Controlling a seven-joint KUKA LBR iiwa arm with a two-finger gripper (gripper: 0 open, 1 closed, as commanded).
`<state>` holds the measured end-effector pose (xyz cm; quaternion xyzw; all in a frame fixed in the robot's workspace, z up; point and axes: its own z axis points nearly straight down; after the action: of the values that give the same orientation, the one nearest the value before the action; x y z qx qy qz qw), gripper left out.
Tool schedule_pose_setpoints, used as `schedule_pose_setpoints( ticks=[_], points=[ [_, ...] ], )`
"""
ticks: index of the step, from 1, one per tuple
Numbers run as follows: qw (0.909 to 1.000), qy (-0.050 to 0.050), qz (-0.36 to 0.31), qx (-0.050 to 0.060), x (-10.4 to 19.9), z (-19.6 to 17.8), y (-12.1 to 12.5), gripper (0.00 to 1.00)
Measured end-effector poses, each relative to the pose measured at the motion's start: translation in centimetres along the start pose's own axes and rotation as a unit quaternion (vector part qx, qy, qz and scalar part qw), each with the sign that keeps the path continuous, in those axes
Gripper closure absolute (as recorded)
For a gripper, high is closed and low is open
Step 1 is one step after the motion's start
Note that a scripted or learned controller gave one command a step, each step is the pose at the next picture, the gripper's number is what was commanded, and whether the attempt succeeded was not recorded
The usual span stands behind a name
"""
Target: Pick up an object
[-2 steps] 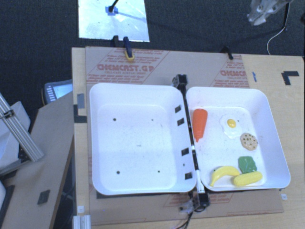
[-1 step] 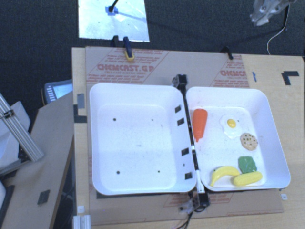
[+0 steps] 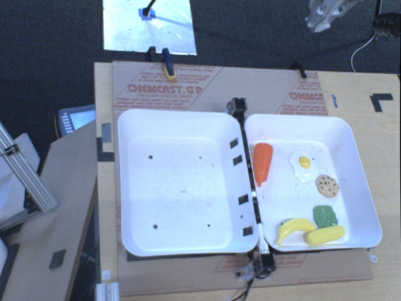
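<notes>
- Silvery metal is seen at the far right of the camera view, where the gripper [image 3: 324, 12] hangs high above the dark floor, beyond the far edge of the bench [image 3: 207, 83].
- Whether it is open or closed cannot be told at this size and blur; nothing is seen held in it.
- Nearest to it, though well apart, the right bin [image 3: 360, 162] is found, and every candidate object is kept there.
- An orange carrot [image 3: 262, 162] is laid lengthwise close to the bin's left wall.
- A fried egg [image 3: 304, 164] is placed right of the carrot, with a round cookie [image 3: 326, 185] just beside it on the near-right.
- Along the near wall a yellow banana [image 3: 292, 228] is set, with a green piece [image 3: 324, 215] and a yellow corn-like piece [image 3: 325, 234] to its right; these two appear to touch.
- Further left, the left bin [image 3: 135, 168] is seen bare of toys.
- The task is judged to be at its very start: no object is lifted, and choosing, descent, closing and raising are all left.
- A reach down and towards the near side is judged necessary before anything can be grasped.
</notes>
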<state>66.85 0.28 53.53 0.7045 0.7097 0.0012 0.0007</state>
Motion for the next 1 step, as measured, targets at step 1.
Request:
schedule_pose_setpoints(
  ticks=[1],
  points=[
    [1.0, -0.001, 0.001, 0.0, 0.65, 0.0, 0.0, 1.0]
  ],
)
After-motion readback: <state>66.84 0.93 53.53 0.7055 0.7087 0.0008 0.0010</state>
